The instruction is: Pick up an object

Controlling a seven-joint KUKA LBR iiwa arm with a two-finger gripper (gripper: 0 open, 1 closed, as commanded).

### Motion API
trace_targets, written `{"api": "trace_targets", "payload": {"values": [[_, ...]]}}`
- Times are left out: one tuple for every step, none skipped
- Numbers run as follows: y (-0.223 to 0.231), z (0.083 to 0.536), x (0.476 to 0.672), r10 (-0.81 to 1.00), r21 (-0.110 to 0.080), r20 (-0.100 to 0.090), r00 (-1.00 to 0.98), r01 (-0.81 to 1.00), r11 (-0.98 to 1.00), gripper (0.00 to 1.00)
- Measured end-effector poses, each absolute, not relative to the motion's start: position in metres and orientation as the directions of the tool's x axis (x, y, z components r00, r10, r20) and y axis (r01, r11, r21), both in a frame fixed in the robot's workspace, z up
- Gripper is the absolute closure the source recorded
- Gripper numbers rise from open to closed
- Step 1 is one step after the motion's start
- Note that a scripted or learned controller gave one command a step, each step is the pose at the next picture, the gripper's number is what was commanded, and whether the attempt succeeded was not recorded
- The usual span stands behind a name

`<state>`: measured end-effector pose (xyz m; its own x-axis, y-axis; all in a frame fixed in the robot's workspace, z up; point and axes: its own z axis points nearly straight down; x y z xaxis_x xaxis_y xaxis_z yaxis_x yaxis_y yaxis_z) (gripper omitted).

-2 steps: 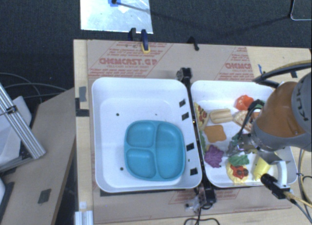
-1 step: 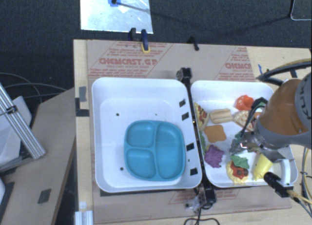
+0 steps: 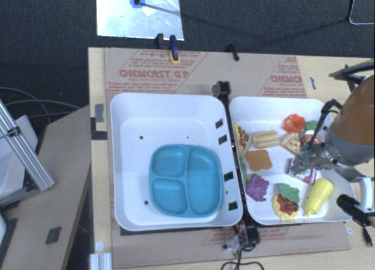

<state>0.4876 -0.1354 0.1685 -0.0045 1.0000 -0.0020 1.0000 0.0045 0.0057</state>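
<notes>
Over the right-hand bin (image 3: 246, 108), near its far right side, the pincer (image 3: 303, 162) hangs low among the toy food, and whether it is spread or closed cannot be told from this slanted view (its tip merges with the clutter beneath). Just under and beside it lies a purple-and-white wrapper-like piece (image 3: 306, 174), too small to name with any confidence. Around that, one yellow squash-shaped toy (image 3: 317, 195) lies tilted toward the bin's near right corner, one green-and-red leafy piece (image 3: 286, 197) sits just left of it, and one purple cluster (image 3: 256, 186) rests near the bin's left wall. Farther up are one brown square slice (image 3: 258, 159), one hot dog in a bun (image 3: 265, 139), one red tomato-like toy (image 3: 294, 123) and one pizza-like wedge (image 3: 290, 143), all loose on the white floor. The grey arm (image 3: 356, 122) comes in from the right, bulky above the pincer. The left-hand bin (image 3: 132, 108) holds a single blue divided plate (image 3: 186, 180) with three compartments. Both bins sit side by side on a cardboard sheet (image 3: 199, 69) printed with red lettering, which covers the pale wooden worktop (image 3: 96, 75). Beyond the worktop is dark carpeted floor (image 3: 47, 28) with one shiny silver square (image 3: 139, 5) lying on it, and a metal frame (image 3: 20, 151) stands at the left.
</notes>
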Motion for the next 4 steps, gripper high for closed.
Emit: {"api": "trace_targets", "payload": {"values": [[-0.106, 0.088, 0.556, 1.0, 0.001, -0.001, -0.008, 1.0, 0.008, 1.0], [-0.108, 0.101, 0.555, 1.0, 0.004, -0.001, -0.007, 1.0, 0.007, 1.0], [-0.108, 0.101, 0.555, 1.0, 0.003, 0.0, -0.008, 1.0, 0.008, 0.0], [-0.102, 0.084, 0.517, 1.0, 0.001, 0.001, 0.0, 1.0, 0.0, 0.0]]}}
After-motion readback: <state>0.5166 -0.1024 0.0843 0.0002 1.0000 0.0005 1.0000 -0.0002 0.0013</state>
